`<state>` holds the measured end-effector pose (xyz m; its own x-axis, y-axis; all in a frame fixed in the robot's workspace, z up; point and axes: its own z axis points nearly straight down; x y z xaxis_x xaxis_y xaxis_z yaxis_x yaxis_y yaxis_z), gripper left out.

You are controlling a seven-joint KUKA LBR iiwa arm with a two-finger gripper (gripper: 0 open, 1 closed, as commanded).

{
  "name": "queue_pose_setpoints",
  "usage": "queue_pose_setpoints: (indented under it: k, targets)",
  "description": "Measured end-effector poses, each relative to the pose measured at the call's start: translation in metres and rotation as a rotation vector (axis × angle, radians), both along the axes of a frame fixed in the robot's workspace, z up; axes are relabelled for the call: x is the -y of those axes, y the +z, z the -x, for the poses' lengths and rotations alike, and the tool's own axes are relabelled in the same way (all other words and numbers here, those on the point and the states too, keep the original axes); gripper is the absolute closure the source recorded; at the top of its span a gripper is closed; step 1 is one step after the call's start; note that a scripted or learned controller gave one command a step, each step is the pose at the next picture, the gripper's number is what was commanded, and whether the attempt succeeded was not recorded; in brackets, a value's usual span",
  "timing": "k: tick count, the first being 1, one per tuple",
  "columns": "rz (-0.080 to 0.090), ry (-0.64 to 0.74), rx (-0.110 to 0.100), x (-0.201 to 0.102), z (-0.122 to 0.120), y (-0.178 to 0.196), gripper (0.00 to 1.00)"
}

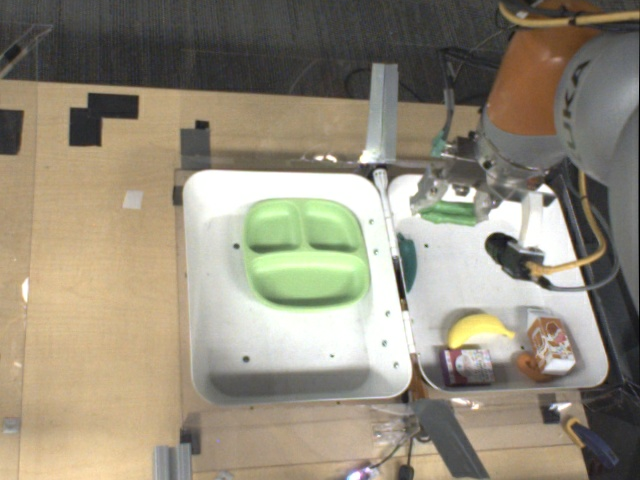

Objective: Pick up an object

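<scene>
The gripper (455, 200) hangs at the right bin's (585, 368) twelve o'clock; a green block (447, 212) seems pinched between its fingers. I judge the hold shallow, so it could slip out on lifting

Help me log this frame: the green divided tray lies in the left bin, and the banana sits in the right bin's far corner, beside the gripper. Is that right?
Not quite. The banana lies near the front edge of the right bin, beside a small dark carton, well away from the gripper at the bin's far end. The green divided tray does lie in the left bin, as the camera view shows.

Green flat object (447, 211) between tool (455, 200) fingers, raised over right bin's far end.
</scene>
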<state>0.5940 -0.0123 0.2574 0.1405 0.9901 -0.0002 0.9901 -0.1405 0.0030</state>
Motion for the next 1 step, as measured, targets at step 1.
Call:
queue_pose_setpoints:
  k: [1]
  targets:
    - [0.000, -0.156, -0.002, 0.0358, 0.0354, -0.0087, 1.00]
